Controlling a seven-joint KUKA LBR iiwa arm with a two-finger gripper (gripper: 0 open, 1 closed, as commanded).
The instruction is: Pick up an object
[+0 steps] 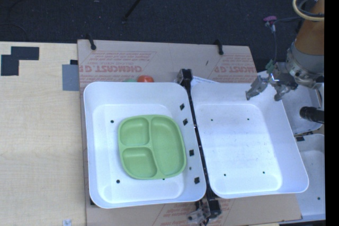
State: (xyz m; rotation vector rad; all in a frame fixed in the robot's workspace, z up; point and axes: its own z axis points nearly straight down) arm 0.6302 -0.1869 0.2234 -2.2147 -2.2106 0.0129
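1. So your green plastic divided plate with three compartments is lying flat in the left shallow white bin, roughly in the middle of its floor, a bit toward the divider side.
2. The right shallow white bin sits right beside it; the two touch along the black clips down the middle.
3. Your hand hangs over the top right corner of the right bin, at its rim, well apart from the plate. Its two fingers look spread open with nothing between them.
4. Above the hand you can see the grey arm with the orange band coming in from the right.
5. Behind the left bin's far rim there's a small orange-red round object on the brown cardboard sheet that covers the counter.
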